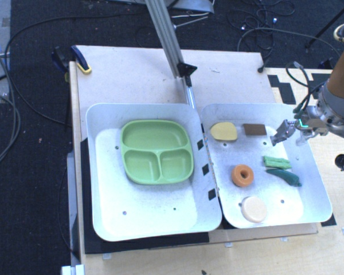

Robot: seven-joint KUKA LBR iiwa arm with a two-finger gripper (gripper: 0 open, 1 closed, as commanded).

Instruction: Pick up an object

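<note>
The claw (282, 134) hangs over the right bin's (318, 202) far right side, its fingers apart and nothing between them, the arm (338, 90) reaching in from the right.

Nearest the camera in that bin lies a cream puck (254, 208). Behind it sits an orange ring (242, 175), with a dark teal piece (286, 177) and a light green block (277, 162) to its right, the two just beside each other. Farther back are a yellow lump (223, 132) and a brown block (254, 129). The left bin (103, 211) holds a green tray (157, 151) with three compartments.

The work appears to be at the approach stage: nothing is lifted yet. The brown block and the light green block lie closest to the claw, so either looks a likely target. The next move calls for centring the open fingers over one item, descending until they straddle it, then closing before lifting. The teal and green pieces sit close together, which could foul a grasp there.
</note>
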